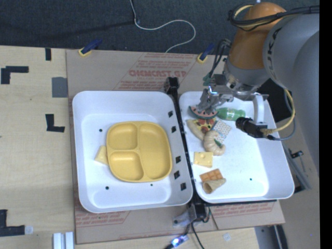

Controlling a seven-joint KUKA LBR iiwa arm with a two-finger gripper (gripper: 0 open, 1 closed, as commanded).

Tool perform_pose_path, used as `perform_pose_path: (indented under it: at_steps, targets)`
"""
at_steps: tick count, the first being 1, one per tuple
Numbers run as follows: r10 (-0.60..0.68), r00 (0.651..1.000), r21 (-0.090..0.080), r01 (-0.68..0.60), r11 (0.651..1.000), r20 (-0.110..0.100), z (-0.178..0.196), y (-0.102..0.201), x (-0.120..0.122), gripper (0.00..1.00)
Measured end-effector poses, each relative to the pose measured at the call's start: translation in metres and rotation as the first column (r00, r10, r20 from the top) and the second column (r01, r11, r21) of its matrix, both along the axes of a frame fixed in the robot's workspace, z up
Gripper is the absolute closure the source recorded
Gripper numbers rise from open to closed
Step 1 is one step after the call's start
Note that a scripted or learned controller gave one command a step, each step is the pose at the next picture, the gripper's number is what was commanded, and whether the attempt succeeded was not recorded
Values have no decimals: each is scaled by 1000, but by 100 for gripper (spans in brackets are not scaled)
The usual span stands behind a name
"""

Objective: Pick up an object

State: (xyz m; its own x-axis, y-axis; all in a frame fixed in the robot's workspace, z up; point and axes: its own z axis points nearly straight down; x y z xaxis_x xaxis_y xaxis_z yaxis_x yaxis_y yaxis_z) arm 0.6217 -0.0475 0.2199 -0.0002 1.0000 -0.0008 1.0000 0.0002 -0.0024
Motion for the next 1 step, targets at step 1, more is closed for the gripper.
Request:
perform_pose_path:
  at_steps: [1]
  targets:
    - [1,1000,-1,-1,1000,1,-5,0,7,100]
